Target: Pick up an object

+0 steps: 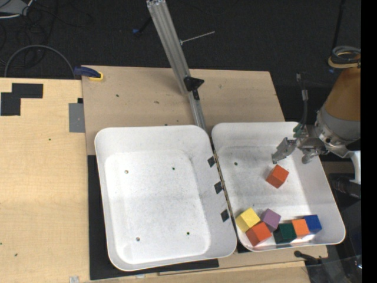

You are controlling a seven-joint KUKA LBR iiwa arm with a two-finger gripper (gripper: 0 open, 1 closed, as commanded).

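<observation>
- From my remote seat I see the gripper (pixel 293 148) over the upper right part of the right bin (pixel 247 137), with the grey arm (pixel 341 108) coming in from the right edge.
- Its fingers are spread apart, one grey finger (pixel 283 150) angled down to the left and the other near the bin's right wall; nothing sits between them.
- The orange cube (pixel 277 176) lies loose just below the gripper, apart from the fingertips.
- The cube is turned on the bin floor so that a corner points down the view; being a cube, it shows no long axis.
- Along the bin's lower edge I count a cluster: a yellow cube (pixel 248 218), a red cube (pixel 258 233), a purple cube (pixel 271 218), a green cube (pixel 285 233), a second orange cube (pixel 301 226) and a blue cube (pixel 313 223), packed side by side.
- The left bin (pixel 118 143) lies beside it on the bench.
</observation>
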